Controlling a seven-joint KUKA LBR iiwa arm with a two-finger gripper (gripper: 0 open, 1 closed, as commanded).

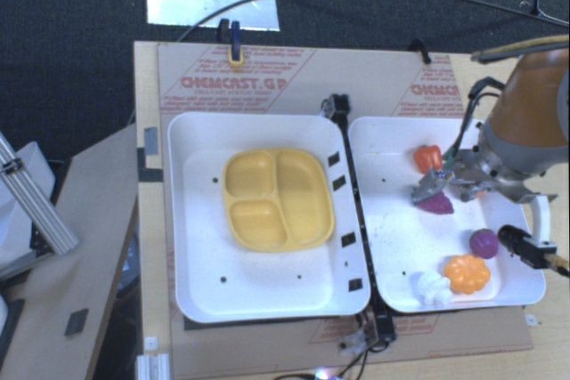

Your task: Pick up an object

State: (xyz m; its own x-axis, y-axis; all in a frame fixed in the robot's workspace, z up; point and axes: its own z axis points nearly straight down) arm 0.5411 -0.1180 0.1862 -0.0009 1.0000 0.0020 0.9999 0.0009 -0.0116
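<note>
Right bin (392,218) holds the candidates: an orange toy (427,157) at the far side, a magenta piece (436,205) mid-bin, a purple ball-like toy (484,242) nearer right, an orange pumpkin-shaped toy (468,273) near edge, and a small white toy (434,287) just left of it, touching or nearly so. Left bin (191,218) carries a yellow divided tray (276,198), three compartments, nothing in them. Both bins sit on a tabletop (294,76) covered with printed board. The gripper (434,185) reaches in from the right, low over the right bin, tip between the orange toy and the magenta piece, seemingly touching the magenta piece's top edge; likely target is that piece. Jaws: cannot tell whether apart or together, the tip is a grey blur against the toy, and nothing is clearly seen between them. Handling guess: all these look like small hollow plastic play-food items, light, rigid, smooth and a bit slippery, not fragile. The magenta piece lies flat and low against the bin floor, so it probably wants a pinch across its narrow width, pressing down close to the floor. Rounded ones like the purple ball would tend to squirt out unless taken across the middle.
</note>
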